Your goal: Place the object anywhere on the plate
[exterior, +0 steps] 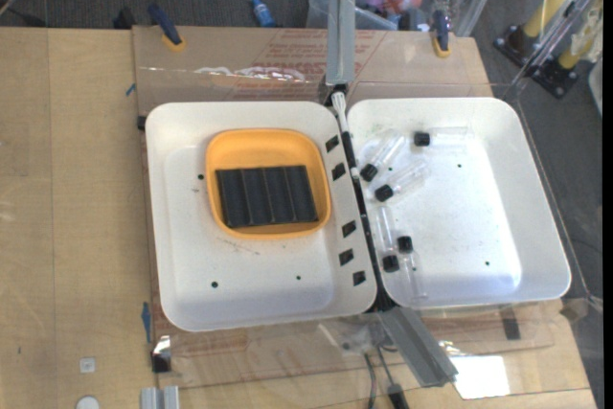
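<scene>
Plate (pixel 268 142) | orange, is set in the left bin (pixel 249 278), toward its back edge | black ribbed block (pixel 267 196) is laid flat on the plate, inside its rim | clear tubes with black caps (pixel 397 182) are scattered along the left edge of the right bin (pixel 479 206)

Plate (pixel 222 151) orange w/ black ribbed slab (pixel 266 196) on it. Bins (pixel 182 292) white; tubes (pixel 402 177) clear w/ black caps. Desk (pixel 67 206) tan wood.
</scene>
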Controlling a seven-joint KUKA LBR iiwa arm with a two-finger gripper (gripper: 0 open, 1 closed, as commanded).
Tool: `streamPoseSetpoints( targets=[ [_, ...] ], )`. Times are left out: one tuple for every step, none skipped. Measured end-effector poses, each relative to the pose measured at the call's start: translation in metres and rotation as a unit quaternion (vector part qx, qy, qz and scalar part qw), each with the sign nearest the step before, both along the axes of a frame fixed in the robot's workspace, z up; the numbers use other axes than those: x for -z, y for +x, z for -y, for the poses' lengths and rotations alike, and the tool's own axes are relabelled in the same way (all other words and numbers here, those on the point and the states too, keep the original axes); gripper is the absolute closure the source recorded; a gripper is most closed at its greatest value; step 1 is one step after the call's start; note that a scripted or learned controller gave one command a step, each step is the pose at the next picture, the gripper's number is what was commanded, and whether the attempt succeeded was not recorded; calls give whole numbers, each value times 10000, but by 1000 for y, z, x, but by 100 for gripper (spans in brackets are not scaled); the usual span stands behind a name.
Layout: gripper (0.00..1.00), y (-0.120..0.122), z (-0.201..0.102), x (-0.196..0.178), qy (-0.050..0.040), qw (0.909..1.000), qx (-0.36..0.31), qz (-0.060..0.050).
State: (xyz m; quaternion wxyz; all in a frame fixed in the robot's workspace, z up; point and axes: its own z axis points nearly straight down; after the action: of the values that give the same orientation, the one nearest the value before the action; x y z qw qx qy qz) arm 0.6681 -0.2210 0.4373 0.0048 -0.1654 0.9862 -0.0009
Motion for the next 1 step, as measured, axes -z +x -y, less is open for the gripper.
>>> streamPoseSetpoints(
  targets=[
    [100,0,0,0,-8,9922,-1247,2]
  ],
)
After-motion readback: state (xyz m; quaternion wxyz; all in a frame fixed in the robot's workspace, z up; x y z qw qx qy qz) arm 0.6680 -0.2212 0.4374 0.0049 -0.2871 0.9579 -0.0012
